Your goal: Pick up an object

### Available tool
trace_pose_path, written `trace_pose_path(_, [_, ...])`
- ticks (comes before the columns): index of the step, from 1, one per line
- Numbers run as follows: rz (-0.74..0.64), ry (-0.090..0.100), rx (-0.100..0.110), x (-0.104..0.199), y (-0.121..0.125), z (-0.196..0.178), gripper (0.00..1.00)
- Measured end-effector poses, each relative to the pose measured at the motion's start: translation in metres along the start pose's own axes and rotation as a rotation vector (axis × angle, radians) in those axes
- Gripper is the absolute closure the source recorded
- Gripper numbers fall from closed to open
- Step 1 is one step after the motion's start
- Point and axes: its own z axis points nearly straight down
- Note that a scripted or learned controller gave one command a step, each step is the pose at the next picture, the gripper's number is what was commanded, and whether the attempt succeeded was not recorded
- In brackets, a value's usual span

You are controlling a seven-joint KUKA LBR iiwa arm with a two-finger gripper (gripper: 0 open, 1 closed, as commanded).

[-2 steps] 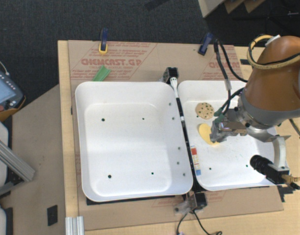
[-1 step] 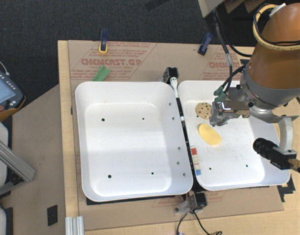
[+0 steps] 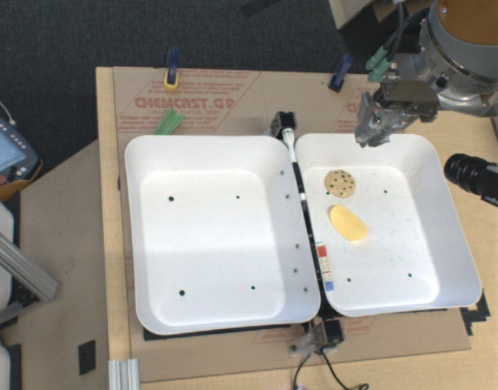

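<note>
bench [image 3: 119,299]: brown cardboard sheet with red print, filling mid-frame
left bin [image 3: 208,315]: white, lies on the bench, centre-left
right bin [image 3: 443,218]: white, touching the left bin, centre-right
clamps: yellow [image 3: 171,77] and blue [image 3: 340,71] at upper edge
green piece [image 3: 169,122]: upper left, on the bench

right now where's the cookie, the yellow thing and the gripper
cookie [image 3: 339,184], camera view, middle of its round top
yellow thing [image 3: 348,223], camera view, middle of its oval top
gripper [image 3: 370,139], camera view, between its fingertips, above the right bin's far rim
</note>
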Motion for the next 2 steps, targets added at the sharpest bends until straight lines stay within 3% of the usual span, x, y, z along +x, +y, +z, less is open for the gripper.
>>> trace_pose_path(1, [0.009,-0.005,0.035,-0.001,0.015,0.150,1.00])
trace_pose_path(2, [0.001,-0.002,0.017,0.061,0.021,0.125,1.00])
